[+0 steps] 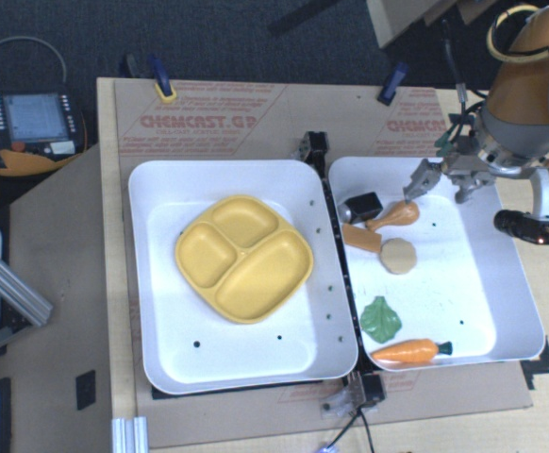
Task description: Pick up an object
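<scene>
The right bin (501,300) holds several small things. A black block (362,204) lies at its far left, with an orange-tan drumstick-shaped piece (394,217) right beside it. Below them are a tan stick-like piece (360,238) and a round beige lump (398,256). A green leafy piece (380,319) and an orange carrot (408,351) rest near the front wall. My gripper (444,185) hovers over the bin's far side, just right of the drumstick piece. It is open, with nothing between its fingers.
The left bin (161,347) carries a yellow divided plate (244,270). A black clamp (313,145) sits at the far end of the wall between the bins. The arm comes in from the upper right.
</scene>
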Motion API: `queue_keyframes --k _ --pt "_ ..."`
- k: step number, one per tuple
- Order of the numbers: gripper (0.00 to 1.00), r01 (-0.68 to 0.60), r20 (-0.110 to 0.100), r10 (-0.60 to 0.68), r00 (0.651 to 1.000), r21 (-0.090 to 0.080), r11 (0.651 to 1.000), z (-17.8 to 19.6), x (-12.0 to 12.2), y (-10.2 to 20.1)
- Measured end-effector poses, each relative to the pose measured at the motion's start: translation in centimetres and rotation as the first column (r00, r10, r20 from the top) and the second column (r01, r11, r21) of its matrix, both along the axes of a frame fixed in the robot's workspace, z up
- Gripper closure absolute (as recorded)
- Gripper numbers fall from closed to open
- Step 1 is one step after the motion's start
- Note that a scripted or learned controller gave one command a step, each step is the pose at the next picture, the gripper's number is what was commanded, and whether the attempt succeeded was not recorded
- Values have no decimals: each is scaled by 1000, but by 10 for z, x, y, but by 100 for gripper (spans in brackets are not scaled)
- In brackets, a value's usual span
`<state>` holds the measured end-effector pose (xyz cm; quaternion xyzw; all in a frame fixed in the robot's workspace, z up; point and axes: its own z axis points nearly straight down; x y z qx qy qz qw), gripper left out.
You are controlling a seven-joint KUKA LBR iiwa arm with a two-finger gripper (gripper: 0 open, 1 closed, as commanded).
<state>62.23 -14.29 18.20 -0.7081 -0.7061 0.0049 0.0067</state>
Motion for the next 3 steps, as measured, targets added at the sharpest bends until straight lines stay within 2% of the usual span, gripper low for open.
queue_keyframes --k 1,3 --pt "0 -3 15 3 1000 -3 1000 10 3 0" --pt "0 -3 12 3 1000 -2 1000 -91 -7 -2"
